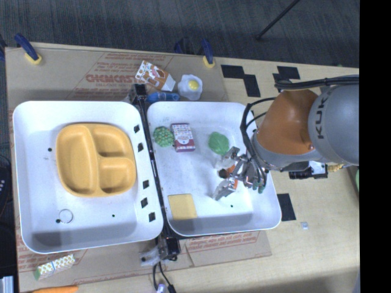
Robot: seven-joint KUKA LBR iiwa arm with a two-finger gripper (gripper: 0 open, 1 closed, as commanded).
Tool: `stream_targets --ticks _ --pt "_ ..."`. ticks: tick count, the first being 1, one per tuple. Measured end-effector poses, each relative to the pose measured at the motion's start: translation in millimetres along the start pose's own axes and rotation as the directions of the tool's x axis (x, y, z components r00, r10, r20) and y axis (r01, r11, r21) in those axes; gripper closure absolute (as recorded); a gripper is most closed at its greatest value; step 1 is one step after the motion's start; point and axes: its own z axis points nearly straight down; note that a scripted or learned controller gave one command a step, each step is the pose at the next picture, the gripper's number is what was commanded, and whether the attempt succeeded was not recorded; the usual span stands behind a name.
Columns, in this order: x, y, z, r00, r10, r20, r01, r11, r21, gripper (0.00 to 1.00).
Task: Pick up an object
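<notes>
Inside 2 bins (256,215): 1 yellow tray (96,159), 4 objects, 1 gripper (227,179).

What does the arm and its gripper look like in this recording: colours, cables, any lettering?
The arm is a rounded grey body with a broad orange band above the wrist and dark letters on the grey shell near the right edge. Black cables loop alongside the orange part. The gripper is a small metallic assembly with mixed dark and orange-red parts.
</notes>
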Motion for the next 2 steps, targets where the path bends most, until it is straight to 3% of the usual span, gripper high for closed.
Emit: stream_targets --ticks 1,2 --pt "38.0 39.7 0.8 0.983 -0.182 -0.002 0.182 0.983 -0.001 0.0" --pt "59.0 53.8 0.9 0.909 -0.417 -0.003 0.417 0.909 -0.001 0.0"
